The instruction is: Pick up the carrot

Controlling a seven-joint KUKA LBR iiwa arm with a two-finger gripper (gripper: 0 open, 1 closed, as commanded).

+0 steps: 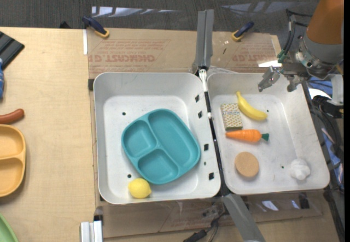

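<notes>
We note the arm [326, 19]: an orange band above a grey wrist section. Its gripper [279, 79] is grey metal with two thin fingers. Dark cables run beside the wrist.

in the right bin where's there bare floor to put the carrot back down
Bare floor lies between the banana and the right bin's right wall. The middle left is crowded: sponge, carrot and round cookie.
</notes>
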